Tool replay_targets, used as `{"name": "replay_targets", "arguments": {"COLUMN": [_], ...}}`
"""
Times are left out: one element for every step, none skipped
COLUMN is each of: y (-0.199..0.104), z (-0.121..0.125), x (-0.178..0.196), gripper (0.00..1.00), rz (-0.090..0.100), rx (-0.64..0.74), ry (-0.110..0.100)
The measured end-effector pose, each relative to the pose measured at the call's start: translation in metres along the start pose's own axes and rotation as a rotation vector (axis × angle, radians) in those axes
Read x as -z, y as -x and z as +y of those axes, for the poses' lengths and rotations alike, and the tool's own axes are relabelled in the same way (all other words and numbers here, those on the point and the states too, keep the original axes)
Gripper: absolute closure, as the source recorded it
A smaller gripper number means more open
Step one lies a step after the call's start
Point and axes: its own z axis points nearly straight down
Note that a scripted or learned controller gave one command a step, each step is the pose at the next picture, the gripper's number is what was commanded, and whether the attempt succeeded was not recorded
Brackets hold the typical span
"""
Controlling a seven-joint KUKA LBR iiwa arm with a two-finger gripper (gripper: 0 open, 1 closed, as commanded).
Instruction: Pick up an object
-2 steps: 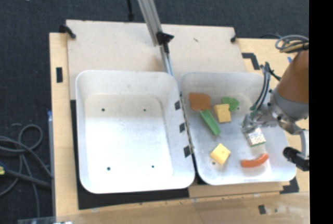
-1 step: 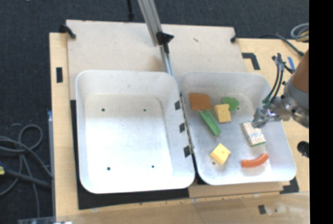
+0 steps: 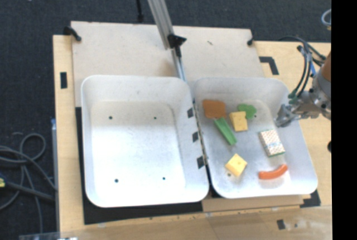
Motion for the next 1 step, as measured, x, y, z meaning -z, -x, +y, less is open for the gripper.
{"name": "replay_targets", "arguments": {"y": [0.0006], "z": [0.0016], "x": [0.0204], "gripper": [1.0], "rz": [0.001], "rx": [0.002], "ry": [-0.004]}}
